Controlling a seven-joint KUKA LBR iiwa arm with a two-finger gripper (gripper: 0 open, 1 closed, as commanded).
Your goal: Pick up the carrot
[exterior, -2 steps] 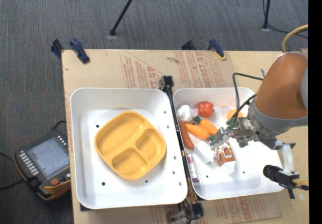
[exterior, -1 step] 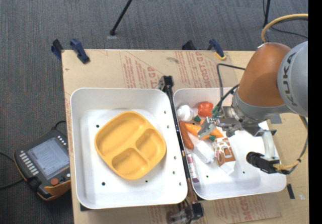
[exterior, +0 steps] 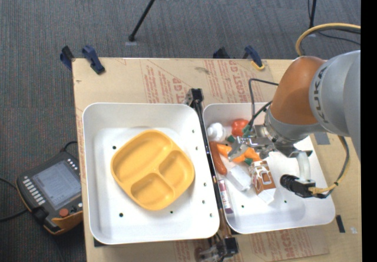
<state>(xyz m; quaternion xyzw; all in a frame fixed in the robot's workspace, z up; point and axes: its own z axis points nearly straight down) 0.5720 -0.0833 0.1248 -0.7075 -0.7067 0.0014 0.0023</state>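
Two shallow white bins sit side by side on the worktop [exterior: 147, 84]. The left bin [exterior: 88, 166] holds a yellow divided plate [exterior: 153, 169], and the right bin [exterior: 323, 199] holds the clutter. Towards the right bin's near edge lie a slim pen-like tube [exterior: 224, 193], a white box [exterior: 238, 179] and a brown-and-white packet [exterior: 263, 177].

Just beyond them the carrot [exterior: 219, 159] lies lengthwise against the right bin's left wall, about halfway along it. The jaws hang over the middle of this bin, to the right of the carrot and near a smaller orange piece [exterior: 247, 155] that I cannot identify. I cannot tell whether they are wide, narrow or holding anything. Further back, near the bin's far-left corner, sit a white ball [exterior: 215, 131] and a red tomato-like thing [exterior: 239, 126].

The carrot looks like a toy, so it is probably light, stiff and smooth, and likely to slip along its taper. The thick middle, pinched across the long axis, seems the best hold. The wall leaves little room on that side, so one finger may have to slide between wall and carrot.
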